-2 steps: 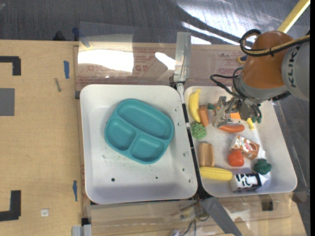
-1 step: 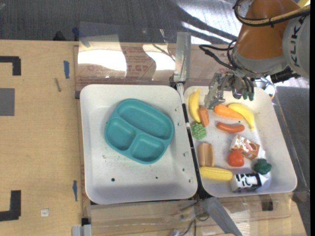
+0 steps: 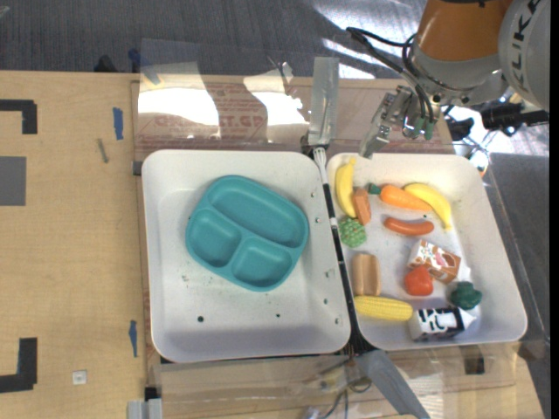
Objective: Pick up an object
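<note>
Currently the tool (image 3: 384, 129) hangs just past the far rim of the right bin (image 3: 502, 273), fingers spread apart and angled down, nothing between them. Step in hand, judging from this: approach, no pick made yet. Landmark is the right bin. All candidate objects lie inside it: a banana (image 3: 345, 187) at its far-left corner, closest to the tool, with a small carrot (image 3: 362, 206) touching beside it and a green broccoli-like piece (image 3: 353, 231) just nearer. Toward the bin's far middle sit a bigger carrot (image 3: 403, 196), a second banana (image 3: 431, 201) and a sausage (image 3: 409, 226). Mid-bin: a bread roll (image 3: 366, 275), a tomato (image 3: 418, 281), a printed carton (image 3: 436, 261). Near edge: corn (image 3: 383, 308), a black-and-white carton (image 3: 439, 320), a dark green piece (image 3: 466, 295). Left of the right bin is the other bin (image 3: 166, 260) with a teal divided plate (image 3: 248, 232). Next move likely calls for travelling in over the rim, then dropping onto one item; the crowded far-left cluster risks a two-item pinch.
</note>
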Controlling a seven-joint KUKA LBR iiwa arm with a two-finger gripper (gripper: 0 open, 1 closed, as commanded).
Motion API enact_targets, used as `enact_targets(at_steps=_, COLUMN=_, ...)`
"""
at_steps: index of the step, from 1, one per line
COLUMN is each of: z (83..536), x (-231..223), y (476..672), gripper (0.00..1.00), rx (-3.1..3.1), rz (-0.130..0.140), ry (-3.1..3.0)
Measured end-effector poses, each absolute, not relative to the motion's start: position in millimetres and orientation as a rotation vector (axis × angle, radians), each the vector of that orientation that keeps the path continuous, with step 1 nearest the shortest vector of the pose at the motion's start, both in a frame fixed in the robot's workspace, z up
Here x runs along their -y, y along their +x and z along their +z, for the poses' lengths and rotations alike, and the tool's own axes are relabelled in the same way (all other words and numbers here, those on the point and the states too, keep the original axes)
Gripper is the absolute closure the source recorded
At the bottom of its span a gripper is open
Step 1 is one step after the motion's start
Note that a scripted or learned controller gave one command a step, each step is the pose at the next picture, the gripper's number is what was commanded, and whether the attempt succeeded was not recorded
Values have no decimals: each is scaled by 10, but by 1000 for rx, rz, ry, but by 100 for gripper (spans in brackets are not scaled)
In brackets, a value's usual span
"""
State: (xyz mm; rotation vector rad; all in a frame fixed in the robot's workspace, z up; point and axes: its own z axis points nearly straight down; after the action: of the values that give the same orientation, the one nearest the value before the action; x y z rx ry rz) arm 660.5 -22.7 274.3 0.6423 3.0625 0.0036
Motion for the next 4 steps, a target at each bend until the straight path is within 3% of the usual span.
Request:
enact_targets(at_steps=1, z=2724, x=230, y=6599, gripper=0, rx=-3066, rz=2, ry=644)
enact_targets(at_steps=2, z=932, x=938, y=6094, gripper=0, rx=-3067, rz=2, ry=646)
enact_targets(at_steps=3, z=898, x=925, y=5978, gripper=0, rx=-3002, rz=7, ry=886)
enact_targets(at_steps=4, z=912, x=1018, y=6406, gripper=0, rx=-3037, rz=0, ry=861)
